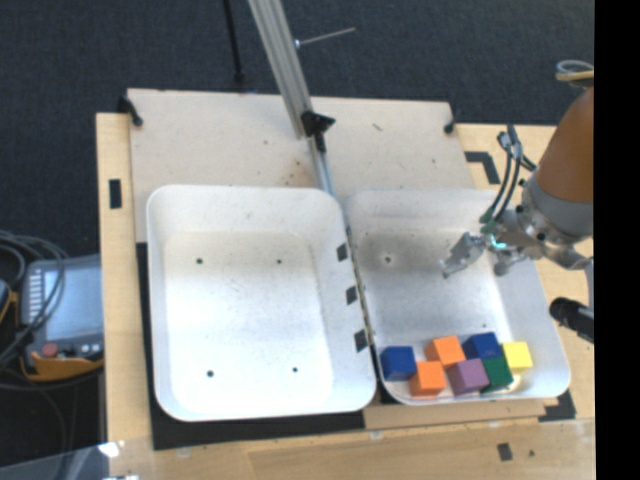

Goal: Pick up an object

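**Blocks Clustered at the Near Edge of the Right Bin**

Down at the near edge of the right bin (520, 303), toward its near right corner, lies a tight cluster of small coloured blocks. A blue block (398, 362) sits at the left end of the group, just beside an orange block (429, 377) that lies closest to the bin's near rim. Behind that one is a second orange block (447, 349), and beside it a second blue block (483, 345). A purple block (466, 375) and a green block (497, 372) fill the front of the row, touching or nearly touching their neighbours, and a yellow block (517, 356) closes the group on the right, nearest the bin's right wall. None of the blocks is lifted; all rest on the bin floor.

Above the middle of the same bin, well apart from the cluster and toward the far side, hangs the gripper (462, 256). Its grey fingers point toward the left, and nothing shows between them; whether they stand apart or together I cannot tell at this size. The arm (570, 168) reaches in over the bin's right edge, its orange band above the grey wrist, with cables looping beside it.

The left bin (160, 268) lies alongside, the two bins meeting at a shared middle edge. Both rest on a pale wooden bench (230, 128), and a slanted metal rail (280, 53) rises from behind the far edge between the bins.
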`<state>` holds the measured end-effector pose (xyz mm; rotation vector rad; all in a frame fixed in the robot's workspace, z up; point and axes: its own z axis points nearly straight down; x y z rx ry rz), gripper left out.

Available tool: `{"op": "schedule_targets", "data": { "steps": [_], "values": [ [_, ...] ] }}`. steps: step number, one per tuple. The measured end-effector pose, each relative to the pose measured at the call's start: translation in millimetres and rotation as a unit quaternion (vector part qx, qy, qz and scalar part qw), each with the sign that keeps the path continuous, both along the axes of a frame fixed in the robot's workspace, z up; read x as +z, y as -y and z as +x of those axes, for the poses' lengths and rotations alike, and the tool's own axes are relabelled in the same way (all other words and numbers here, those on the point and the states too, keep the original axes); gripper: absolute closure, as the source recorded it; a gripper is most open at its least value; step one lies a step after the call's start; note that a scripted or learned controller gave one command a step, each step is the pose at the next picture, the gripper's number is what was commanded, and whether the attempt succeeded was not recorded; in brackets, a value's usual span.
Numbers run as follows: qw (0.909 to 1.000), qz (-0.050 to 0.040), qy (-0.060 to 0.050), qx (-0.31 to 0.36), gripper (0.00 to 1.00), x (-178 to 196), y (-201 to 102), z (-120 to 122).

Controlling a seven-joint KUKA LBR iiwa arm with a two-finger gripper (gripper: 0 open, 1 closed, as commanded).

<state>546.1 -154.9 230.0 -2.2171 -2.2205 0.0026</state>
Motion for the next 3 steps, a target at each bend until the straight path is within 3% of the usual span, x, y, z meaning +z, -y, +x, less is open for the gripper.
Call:
{"op": "schedule_targets", "data": {
  "steps": [1, 2, 3],
  "values": [
    [1.0, -0.0007, 0.003, 0.0, 0.0, 2, 0, 1],
    [1.0, -0.0012, 0.0, -0.002, 0.0, -48, 11, -4],
    [1.0, -0.0008, 0.0, -0.003, 0.0, -101, 2, -6]
  ]
}}
